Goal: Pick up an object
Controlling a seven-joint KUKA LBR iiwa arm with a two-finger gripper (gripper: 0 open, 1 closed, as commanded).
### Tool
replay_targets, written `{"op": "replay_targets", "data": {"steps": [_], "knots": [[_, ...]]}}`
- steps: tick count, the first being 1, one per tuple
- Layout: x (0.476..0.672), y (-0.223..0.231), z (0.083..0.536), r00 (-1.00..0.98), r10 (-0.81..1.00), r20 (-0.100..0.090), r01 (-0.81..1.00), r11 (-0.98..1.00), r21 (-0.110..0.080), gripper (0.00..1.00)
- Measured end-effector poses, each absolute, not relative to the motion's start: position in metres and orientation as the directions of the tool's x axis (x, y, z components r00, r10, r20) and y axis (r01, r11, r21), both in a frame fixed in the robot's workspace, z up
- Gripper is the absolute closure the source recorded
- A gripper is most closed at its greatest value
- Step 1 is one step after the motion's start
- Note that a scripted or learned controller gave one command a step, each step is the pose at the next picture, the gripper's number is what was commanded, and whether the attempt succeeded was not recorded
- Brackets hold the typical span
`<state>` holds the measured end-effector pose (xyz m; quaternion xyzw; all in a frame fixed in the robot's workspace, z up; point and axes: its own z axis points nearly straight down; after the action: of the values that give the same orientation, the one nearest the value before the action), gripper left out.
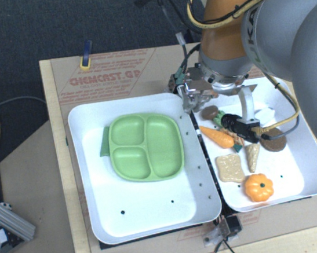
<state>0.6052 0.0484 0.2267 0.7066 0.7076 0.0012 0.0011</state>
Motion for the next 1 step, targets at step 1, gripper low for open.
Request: {"op": "replay_targets", "data": {"steps": [1], "knots": [[0.6047, 0.0356, 0.2175, 0.001, 1.0, 0.0, 1.0, -0.001, -0.003, 1.0]]}}
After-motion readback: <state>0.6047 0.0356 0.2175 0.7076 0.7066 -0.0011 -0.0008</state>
